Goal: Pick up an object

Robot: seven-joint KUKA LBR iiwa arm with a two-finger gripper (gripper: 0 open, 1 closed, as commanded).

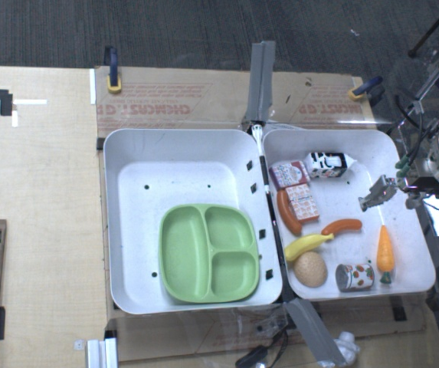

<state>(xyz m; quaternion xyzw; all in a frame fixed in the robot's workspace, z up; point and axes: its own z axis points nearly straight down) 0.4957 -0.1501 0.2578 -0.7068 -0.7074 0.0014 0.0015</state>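
Your gripper [378, 192] hangs over the right bin [372, 140], toward its right side, and nothing sits between its fingers, so the pick is not made yet; the whole grab and lift are left to do. How far the claw is spread, you cannot tell from up here. Everything you could take lies in that right bin. Count with me: two sausages, the dark red sausage [288, 211] at the left and the orange-red sausage [342, 226] mid-bin. One carrot [385, 250], nearest the gripper. One banana [308, 245], one egg [309, 268], one can [355, 277]. Two small boxes [296, 188], one cow-patterned carton [327, 164]. The left bin [127, 205] holds one green divided plate [210, 252].
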